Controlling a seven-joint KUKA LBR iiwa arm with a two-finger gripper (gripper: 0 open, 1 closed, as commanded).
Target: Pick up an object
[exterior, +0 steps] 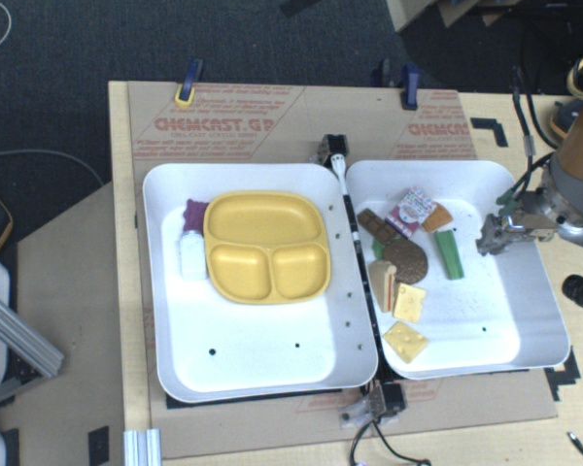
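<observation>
Approach step, by my read. Gripper (493,238) hovers over the right bin (534,343), near its right wall; jaws' state I cannot tell (too small). Nearest object, the green block (450,255), lies just left. Next: shift left, descend.

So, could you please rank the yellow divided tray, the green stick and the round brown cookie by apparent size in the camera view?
1. yellow divided tray, by far the largest
2. round brown cookie
3. green stick, longer than the cookie looks wide, but thinner

pincer (490,237) low, arm reaching from right.
</observation>
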